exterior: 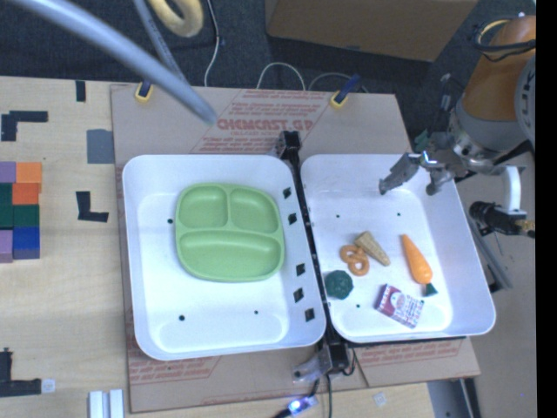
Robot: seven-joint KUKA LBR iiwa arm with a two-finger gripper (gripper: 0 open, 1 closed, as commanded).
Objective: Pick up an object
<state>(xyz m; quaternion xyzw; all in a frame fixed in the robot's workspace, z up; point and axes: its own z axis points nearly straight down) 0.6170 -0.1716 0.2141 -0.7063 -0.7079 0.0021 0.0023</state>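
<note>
The fingers [393, 179] of our gripper [413, 176] stand spread apart with nothing between them, hanging over the far right part of the right bin [470, 259], near its back wall.

In the camera view, everything we could pick lies nearer the camera than the gripper, toward the bin's front half. We judge the carrot [417, 260] the closest candidate: it sits almost directly in front of the gripper, with its long axis running from the far-left tip to the leafy end at near right, so the fingers would have to close across that line. The cone-shaped piece [374, 247] lies just left of the carrot, touching or nearly touching the pretzel [354, 259]. The dark green lump [338, 284] sits near the divider between the bins, and the red packet [399, 306] lies tilted near the front rim.

Counting: one carrot, one cone, one pretzel, one green lump, one packet, five items in the right bin. The left bin [148, 233] holds one green divided plate [231, 232]. We have one arm, reaching in from the right.
</note>
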